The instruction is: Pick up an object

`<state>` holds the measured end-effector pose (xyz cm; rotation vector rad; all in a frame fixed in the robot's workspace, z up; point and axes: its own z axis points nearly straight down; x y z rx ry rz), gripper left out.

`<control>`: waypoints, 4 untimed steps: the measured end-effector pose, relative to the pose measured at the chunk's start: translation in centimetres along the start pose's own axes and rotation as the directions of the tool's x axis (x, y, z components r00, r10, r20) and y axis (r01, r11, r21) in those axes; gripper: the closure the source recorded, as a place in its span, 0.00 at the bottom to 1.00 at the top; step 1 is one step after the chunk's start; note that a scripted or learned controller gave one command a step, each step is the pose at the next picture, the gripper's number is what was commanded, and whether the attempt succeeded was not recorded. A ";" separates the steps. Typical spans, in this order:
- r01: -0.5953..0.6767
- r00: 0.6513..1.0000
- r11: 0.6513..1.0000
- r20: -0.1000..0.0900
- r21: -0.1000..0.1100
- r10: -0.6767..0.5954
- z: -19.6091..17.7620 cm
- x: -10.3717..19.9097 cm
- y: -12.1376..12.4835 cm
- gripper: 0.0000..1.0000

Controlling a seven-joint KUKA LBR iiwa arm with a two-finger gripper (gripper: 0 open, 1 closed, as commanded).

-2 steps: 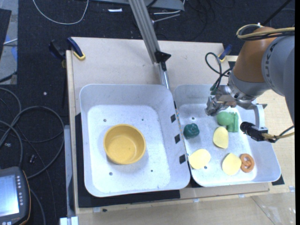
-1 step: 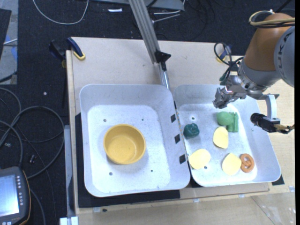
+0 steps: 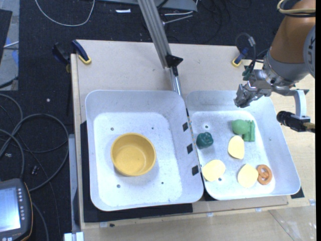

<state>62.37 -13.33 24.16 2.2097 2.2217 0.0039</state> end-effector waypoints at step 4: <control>0.007 1.000 1.000 -0.004 0.006 -0.007 1.6 22.6 3.7 1.00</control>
